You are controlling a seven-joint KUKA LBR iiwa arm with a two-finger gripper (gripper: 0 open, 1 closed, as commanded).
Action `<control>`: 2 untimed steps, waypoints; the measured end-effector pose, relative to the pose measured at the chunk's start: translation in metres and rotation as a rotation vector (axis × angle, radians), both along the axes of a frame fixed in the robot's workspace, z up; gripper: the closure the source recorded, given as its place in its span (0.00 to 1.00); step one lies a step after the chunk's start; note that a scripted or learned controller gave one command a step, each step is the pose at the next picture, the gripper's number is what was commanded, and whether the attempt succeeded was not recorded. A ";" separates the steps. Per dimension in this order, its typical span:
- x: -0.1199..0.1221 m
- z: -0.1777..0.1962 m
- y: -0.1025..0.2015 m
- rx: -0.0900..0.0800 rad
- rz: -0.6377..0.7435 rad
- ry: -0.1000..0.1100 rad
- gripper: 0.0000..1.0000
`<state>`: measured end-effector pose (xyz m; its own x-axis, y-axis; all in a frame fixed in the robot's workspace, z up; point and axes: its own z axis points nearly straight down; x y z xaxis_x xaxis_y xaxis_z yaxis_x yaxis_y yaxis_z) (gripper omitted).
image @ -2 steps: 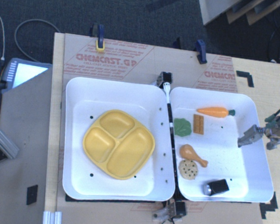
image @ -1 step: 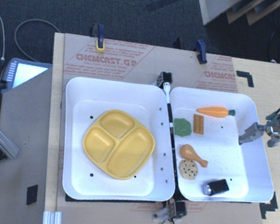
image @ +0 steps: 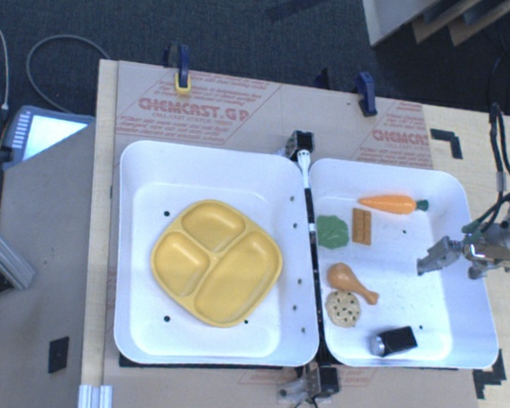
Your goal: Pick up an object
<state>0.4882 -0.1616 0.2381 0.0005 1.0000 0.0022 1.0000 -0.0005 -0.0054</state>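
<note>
The right bin (image: 471,344) holds several small objects. An orange carrot with a green tip (image: 387,203) lies at the back. A green leafy piece (image: 332,231) and a brown cracker (image: 361,226) sit beside it. Nearer the front lie a tan drumstick (image: 351,280), a speckled cookie (image: 344,308) and a black block (image: 395,341). My gripper (image: 440,257) hangs over the right side of this bin, to the right of the drumstick and apart from every object. Nothing is seen in its grasp.
The left bin (image: 134,231) holds a yellow divided plate (image: 217,263). A black strip with a clamp (image: 301,145) runs between the bins. Blue clamps (image: 366,91) stand on the bench's far edge. Cables hang at the far right.
</note>
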 end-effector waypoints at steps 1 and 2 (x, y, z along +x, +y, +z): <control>-0.001 -0.042 0.001 0.000 0.000 -0.002 0.00; -0.001 -0.086 -0.005 0.000 0.000 -0.001 0.00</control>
<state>0.4870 -0.1671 0.1518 0.0008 1.0000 0.0020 1.0000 -0.0008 -0.0039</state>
